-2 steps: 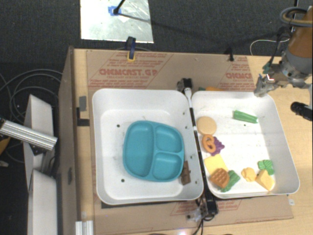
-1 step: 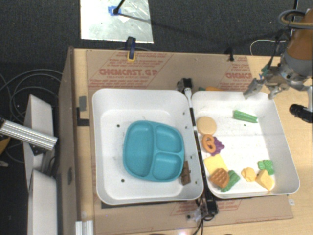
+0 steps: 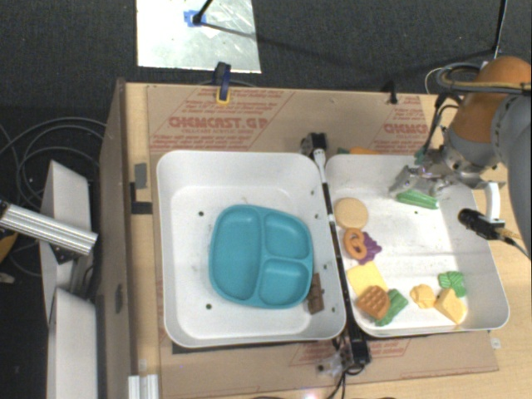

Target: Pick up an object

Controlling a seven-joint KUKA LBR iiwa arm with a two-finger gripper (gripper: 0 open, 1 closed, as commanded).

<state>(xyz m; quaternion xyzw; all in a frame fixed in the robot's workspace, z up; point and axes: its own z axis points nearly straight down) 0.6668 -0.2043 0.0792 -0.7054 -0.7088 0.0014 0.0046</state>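
Observation:
My gripper (image 3: 422, 181) hangs low over the back of the right bin (image 3: 486, 260), reaching in from the right. Directly under it lies a flat green toy piece (image 3: 416, 198), touching or almost touching the gripper's tip; whether it is gripped I cannot tell. Further forward in this bin lie a round tan cookie (image 3: 351, 213), an orange pretzel on purple grapes (image 3: 360, 245), a yellow cheese slab (image 3: 364, 276), a brown waffle (image 3: 373, 302), a green pod (image 3: 396, 303), a small orange lump (image 3: 422, 295), a green leafy piece (image 3: 452, 281) and a yellow wedge (image 3: 451, 307).
The left bin (image 3: 187, 181) holds a blue divided plate (image 3: 260, 256) and a small brown piece (image 3: 316, 293) by the dividing wall. A black part (image 3: 482, 223) juts over the right bin's right rim. The bins sit on a cardboard sheet (image 3: 274, 115).

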